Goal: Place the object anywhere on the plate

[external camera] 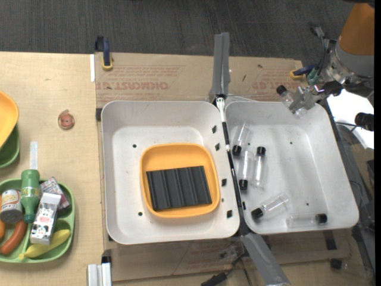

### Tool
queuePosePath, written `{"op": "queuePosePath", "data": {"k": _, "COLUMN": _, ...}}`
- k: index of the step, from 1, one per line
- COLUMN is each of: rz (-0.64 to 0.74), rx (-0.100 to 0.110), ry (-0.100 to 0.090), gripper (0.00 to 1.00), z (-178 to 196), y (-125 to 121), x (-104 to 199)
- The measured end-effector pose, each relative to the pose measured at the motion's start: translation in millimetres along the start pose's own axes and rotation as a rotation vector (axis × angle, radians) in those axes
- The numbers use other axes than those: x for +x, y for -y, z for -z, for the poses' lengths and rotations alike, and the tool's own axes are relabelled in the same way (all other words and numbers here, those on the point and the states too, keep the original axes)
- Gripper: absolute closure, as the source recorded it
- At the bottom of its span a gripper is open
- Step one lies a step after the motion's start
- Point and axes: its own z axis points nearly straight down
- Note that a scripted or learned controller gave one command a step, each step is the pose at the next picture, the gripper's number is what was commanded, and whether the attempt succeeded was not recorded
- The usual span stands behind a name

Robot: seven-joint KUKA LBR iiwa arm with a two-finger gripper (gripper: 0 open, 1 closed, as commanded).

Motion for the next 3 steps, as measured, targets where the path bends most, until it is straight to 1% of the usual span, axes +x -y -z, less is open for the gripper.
{"op": "queuePosePath", "data": {"k": 1, "rz": 0.218, "rx": -0.001, "ry": 0.0, "gripper": 1.0, "z": -31.3, "y": -15.1, "x": -48.4}}
{"op": "queuePosePath", "data": {"k": 2, "rz": 0.367, "rx": -0.003, "ry": 0.002, "gripper": 1.0, "z": 8.5, "y": -9.8, "x": -80.6}}
{"op": "queuePosePath", "data": {"k": 3, "rz": 0.64, "rx": -0.004, "ry": 0.003, "gripper": 1.0, "z": 52.4, "y": -7.9, "x": -89.8}}
